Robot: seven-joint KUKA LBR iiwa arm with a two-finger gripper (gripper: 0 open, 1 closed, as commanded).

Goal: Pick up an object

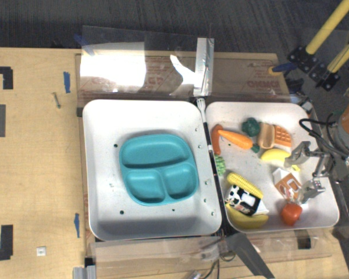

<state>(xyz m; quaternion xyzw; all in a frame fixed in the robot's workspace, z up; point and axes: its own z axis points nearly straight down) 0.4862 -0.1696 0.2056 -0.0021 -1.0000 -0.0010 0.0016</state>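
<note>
2 white bins sit side by side on your tabletop (29,156). The left bin (99,121) holds a teal divided plate (158,168) at its centre.

The right bin (326,211) carries the toys. At its 12 o'clock you have a carrot (235,138), a green piece (251,126) touching its tip, and a waffle-like orange piece (276,136). Just below those lies a lemon (275,155). Toward 6 o'clock a corn cob (245,183) rests above a black-and-white cow (242,199), which lies on a banana (247,220). A small green piece (220,166) sits against the bin's 9 o'clock wall. At 4 o'clock you see an orange-and-white carton (287,185) and, just below it, a tomato (291,213).

The pincer (309,173) reaches in at the right bin's 3 o'clock side, over the bin floor beside the carton. Its fingers stand apart, with nothing between them. The carton and tomato are the nearest things to it.
</note>
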